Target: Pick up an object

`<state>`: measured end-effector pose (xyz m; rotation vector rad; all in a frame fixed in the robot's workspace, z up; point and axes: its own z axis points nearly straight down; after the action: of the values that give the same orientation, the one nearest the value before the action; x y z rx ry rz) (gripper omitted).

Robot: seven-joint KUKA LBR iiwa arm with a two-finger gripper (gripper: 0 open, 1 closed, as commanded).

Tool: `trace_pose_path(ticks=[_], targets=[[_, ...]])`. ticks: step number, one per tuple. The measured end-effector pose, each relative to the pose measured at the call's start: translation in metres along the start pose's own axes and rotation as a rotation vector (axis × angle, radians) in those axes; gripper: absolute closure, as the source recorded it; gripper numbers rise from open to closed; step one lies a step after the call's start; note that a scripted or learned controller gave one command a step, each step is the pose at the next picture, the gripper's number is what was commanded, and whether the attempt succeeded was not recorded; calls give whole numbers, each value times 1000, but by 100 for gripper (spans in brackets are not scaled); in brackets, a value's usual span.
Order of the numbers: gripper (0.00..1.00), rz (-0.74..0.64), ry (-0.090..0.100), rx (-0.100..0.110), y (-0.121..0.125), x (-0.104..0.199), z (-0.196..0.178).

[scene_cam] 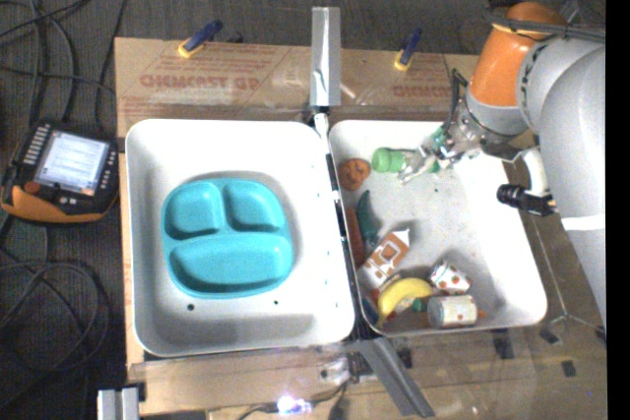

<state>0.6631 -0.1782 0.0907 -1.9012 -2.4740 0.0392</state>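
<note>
The gripper [421,162] is low in the right bin [512,251], near its back wall. It is right beside a green bottle [390,159] lying there. I cannot tell if it is pinching anything. Next to the bottle sits a small brown ball [354,173]. At the front are a banana [404,294], a little carton [385,258] and a can [452,312]. The left bin [148,241] has a blue tray [229,237] with three parts. The cardboard [217,79] on the worktop has red writing, too blurry to read.
</note>
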Motion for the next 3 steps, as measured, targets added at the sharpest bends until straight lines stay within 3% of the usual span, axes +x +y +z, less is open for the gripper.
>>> trace_pose_path(ticks=[1,2,3], targets=[[100,39,-2,-29,12,30,-73],[0,40,-2,-27,11,29,-72],[0,8,-6,-34,23,59,-4]])
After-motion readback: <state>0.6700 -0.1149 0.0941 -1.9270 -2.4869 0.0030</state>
